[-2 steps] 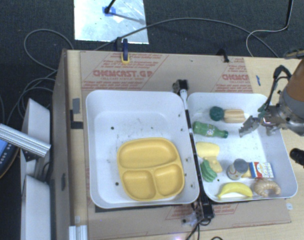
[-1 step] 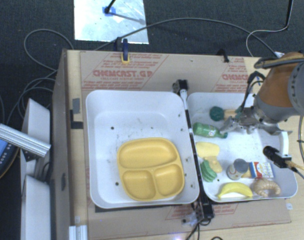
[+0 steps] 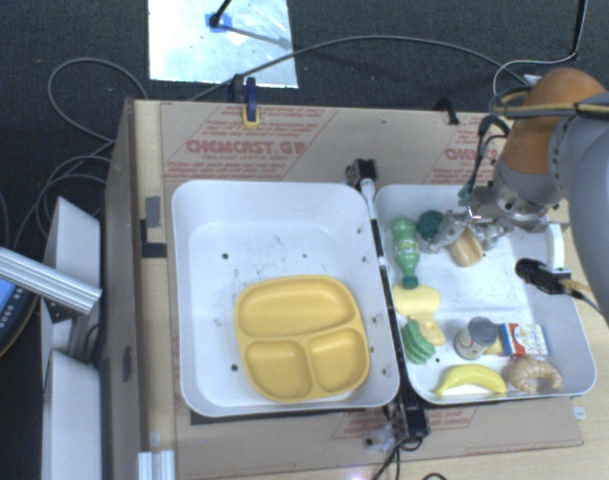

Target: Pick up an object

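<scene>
Claw low in the right bin, at a tan object.
The tan object [image 3: 466, 249] lies in the right bin [image 3: 574, 363], touching the claw [image 3: 462, 226]; open or closed, I cannot tell. Step: reaching to grasp. Next, I think, it must close and lift beside the green bottle [image 3: 406, 248].

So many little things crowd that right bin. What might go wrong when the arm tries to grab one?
The gripper is down among a green bottle, a dark green piece and a tan piece; it may knock one aside or pinch two together. The banana lies by the bin wall, which could block a finger.
</scene>
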`<state>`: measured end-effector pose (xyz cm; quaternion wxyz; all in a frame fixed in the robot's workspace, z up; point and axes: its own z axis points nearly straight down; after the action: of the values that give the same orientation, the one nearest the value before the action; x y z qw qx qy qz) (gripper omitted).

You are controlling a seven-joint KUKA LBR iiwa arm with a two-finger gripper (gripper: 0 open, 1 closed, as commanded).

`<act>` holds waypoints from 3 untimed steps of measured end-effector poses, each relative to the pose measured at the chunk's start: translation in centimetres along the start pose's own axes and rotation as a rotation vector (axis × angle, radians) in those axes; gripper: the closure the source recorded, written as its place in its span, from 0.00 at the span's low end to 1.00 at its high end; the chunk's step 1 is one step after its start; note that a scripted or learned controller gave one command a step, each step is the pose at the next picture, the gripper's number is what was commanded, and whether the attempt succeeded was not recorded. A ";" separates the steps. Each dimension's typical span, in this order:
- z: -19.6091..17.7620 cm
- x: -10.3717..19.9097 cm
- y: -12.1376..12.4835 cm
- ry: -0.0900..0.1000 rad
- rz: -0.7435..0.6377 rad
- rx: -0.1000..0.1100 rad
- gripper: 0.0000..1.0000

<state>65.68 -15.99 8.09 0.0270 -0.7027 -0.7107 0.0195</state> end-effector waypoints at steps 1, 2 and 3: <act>0.3 -2.9 -9.6 -0.012 0.011 -0.066 0.00; -0.2 4.5 -0.7 -0.011 0.010 -0.047 0.00; -13.4 4.3 0.5 -0.013 0.006 -0.074 0.00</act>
<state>67.02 -11.82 21.49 -0.0036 -0.7052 -0.7090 -0.0021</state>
